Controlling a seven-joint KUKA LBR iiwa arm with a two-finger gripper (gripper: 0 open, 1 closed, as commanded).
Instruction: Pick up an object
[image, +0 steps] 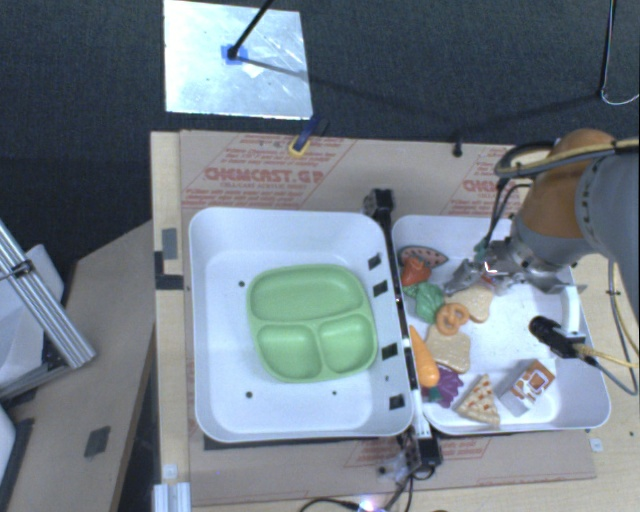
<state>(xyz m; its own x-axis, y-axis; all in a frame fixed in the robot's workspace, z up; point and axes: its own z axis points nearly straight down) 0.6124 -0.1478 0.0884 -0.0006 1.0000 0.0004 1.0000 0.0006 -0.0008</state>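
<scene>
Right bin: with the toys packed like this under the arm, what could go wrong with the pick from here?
The tool sits low among crowded toys in the right bin: pretzel, bread slice and green leafy piece lie close together, so it may catch two or push them aside. The toys are small and flat, so the attempt could come up empty.

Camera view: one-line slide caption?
Claw hovers over toy food in the right bin; green divided plate sits in the left bin.

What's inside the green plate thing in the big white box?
The green tray in the left bin has three compartments, and no toy shows in any of them. The toy foods lie in the right bin, by the gripper. Whatever is under the tray is covered.
</scene>
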